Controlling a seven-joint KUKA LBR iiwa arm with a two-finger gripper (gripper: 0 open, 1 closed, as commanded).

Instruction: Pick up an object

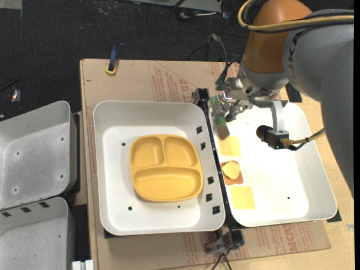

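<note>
hanging over the right bin's point(292, 207) upper left corner, claw point(223, 122) half buried under wrist clutter; cannot tell its state. lying below it along the bin's left wall: yellow square point(229, 146), orange-brown piece point(231, 171), second yellow square point(243, 197). sitting in left bin point(112, 122): yellow tray point(166, 167).

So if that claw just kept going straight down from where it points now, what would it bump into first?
Probably the top yellow square in the right bin, just below the gripper, though depth is hard to judge here.
</note>
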